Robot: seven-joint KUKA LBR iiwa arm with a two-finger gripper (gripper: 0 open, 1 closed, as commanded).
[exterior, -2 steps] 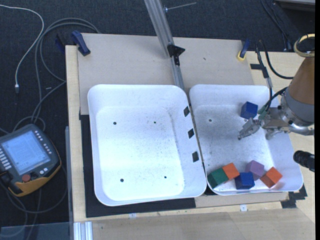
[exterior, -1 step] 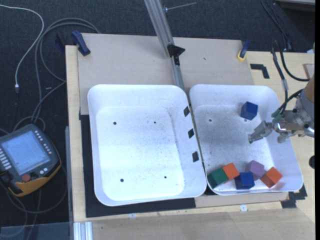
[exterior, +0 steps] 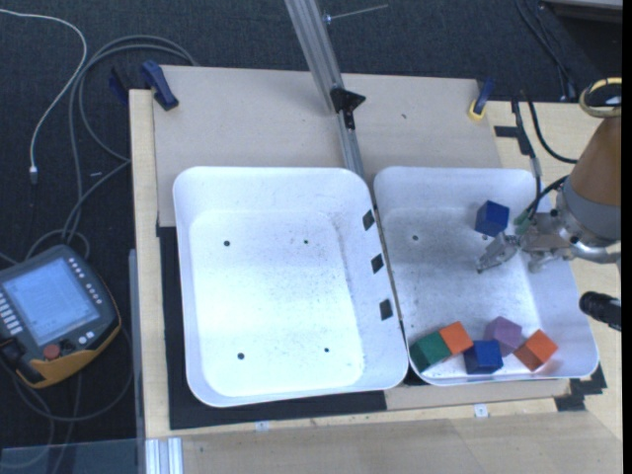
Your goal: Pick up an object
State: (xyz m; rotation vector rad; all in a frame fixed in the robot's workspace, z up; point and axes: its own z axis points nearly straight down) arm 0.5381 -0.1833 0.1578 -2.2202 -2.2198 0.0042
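You are looking down on the grey arm with the orange band reaching in from the right over the right-hand shallow white bin (exterior: 425, 191), and its two-finger gripper (exterior: 499, 253) is hanging low near the middle of that bin. The small blue cube (exterior: 491, 217) is sitting just up-view of the fingertips and close beside them, not between them, so you are not holding anything. The metal fingers (exterior: 491, 258) are pointing toward the left of the view, and from this slant you cannot tell whether they are spread or closed.

The relation that matters to you is this: the blue cube is lying toward the bin's far wall from the tips, near enough that a short shift that way should bring it into the gap. It looks roughly cubic, so no long axis is forcing a wrist turn.

5 more small blocks are lying along the near wall of the same bin, well apart from the gripper: a green block (exterior: 430, 349), an orange block (exterior: 455, 337), a dark blue block (exterior: 483, 355), a purple block (exterior: 507, 331) and a second orange block (exterior: 537, 348)
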